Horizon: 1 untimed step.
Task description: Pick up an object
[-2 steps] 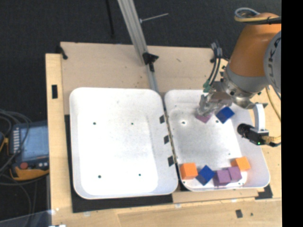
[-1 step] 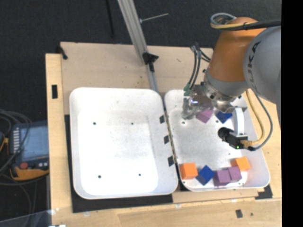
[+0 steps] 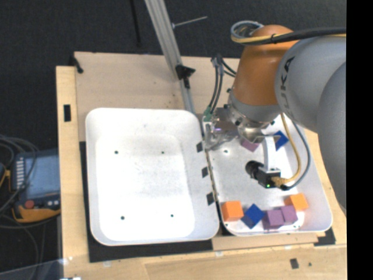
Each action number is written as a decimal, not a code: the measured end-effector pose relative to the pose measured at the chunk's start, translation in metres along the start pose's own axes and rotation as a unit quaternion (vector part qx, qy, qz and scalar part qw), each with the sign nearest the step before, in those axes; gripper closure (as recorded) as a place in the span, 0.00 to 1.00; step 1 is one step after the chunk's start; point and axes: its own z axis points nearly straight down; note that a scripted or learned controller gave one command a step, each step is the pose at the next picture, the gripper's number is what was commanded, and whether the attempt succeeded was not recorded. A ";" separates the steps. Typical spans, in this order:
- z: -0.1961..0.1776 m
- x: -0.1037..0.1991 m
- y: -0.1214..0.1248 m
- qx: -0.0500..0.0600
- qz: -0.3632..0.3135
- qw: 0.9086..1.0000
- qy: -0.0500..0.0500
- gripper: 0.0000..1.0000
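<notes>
Purple block (image 3: 250, 146) under wrist, right bin (image 3: 233, 174); I see arm (image 3: 262, 80) bent low over it, gripper (image 3: 247, 134) state unclear to me.

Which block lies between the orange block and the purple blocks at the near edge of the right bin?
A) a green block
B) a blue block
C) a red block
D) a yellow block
B: in the right bin, a blue block sits between the orange block and the purple blocks along the near edge.
</notes>
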 end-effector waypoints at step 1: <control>-0.006 0.054 0.015 -0.001 -0.001 1.000 0.000 1.00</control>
